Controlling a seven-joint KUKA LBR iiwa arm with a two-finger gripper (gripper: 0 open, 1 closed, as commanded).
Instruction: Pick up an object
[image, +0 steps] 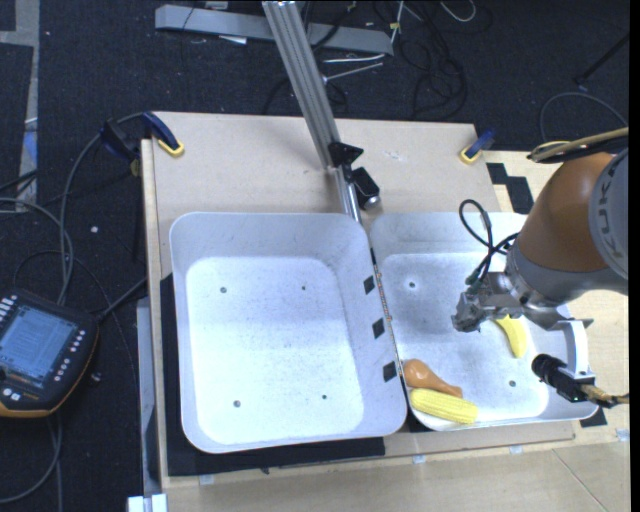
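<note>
Robot hand (470, 318) hangs low in right bin (430, 265) beside banana (513, 335), approach step; can't tell grip state. Corn cob (445, 406), orange piece (428, 376) sit nr front edge. Next: settle over banana, pinch.

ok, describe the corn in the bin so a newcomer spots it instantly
Look at the right-hand white bin, then down to its near edge by the divider between the bins. The corn cob lies there, yellow and knobbly, right beside an orange pear-shaped piece. The smooth yellow banana sits further right, by the end effector.
</note>
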